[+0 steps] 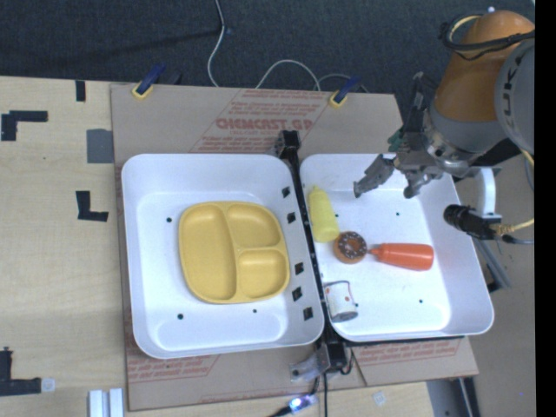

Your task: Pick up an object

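Smooth white plastic in both bins (143, 259), faintly glossy. Matt yellow plastic for the divided plate (233, 252). Glossy orange plastic on the carrot (402, 255); smooth pale yellow plastic on the bottle (323, 215). Brown speckled doughnut (351, 247), probably rubber or plastic, too small to tell. Flat matt cardboard (252, 124) under the bins. Light wood-look counter (52, 259), matt. Dark metal pincer (389, 183), dull finish.
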You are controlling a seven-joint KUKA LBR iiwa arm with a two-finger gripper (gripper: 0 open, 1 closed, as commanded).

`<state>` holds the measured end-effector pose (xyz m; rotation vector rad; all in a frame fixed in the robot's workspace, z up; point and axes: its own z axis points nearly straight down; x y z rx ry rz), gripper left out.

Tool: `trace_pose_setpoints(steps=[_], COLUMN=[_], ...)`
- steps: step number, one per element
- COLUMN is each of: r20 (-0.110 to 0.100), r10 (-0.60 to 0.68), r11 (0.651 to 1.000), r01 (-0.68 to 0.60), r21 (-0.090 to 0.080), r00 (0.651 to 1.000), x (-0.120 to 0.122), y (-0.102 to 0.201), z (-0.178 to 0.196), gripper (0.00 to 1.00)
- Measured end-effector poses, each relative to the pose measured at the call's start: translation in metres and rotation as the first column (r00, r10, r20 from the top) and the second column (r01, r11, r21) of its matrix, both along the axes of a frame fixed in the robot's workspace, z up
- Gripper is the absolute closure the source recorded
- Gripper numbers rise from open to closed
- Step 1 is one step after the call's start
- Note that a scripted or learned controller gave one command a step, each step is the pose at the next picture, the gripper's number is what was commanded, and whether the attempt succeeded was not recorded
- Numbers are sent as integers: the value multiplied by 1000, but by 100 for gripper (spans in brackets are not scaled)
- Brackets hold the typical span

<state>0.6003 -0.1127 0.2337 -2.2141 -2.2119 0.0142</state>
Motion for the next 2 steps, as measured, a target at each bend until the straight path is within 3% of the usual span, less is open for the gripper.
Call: trace_pose_setpoints(steps=[1,2], r20=[13,10], r10=[3,2], r11=[1000,1000], r01=[-3,-2], r21=[-2,-3], r00=[1000,1000], x=[3,1], y=[0,-2], z=[8,-56], gripper=[0,0])
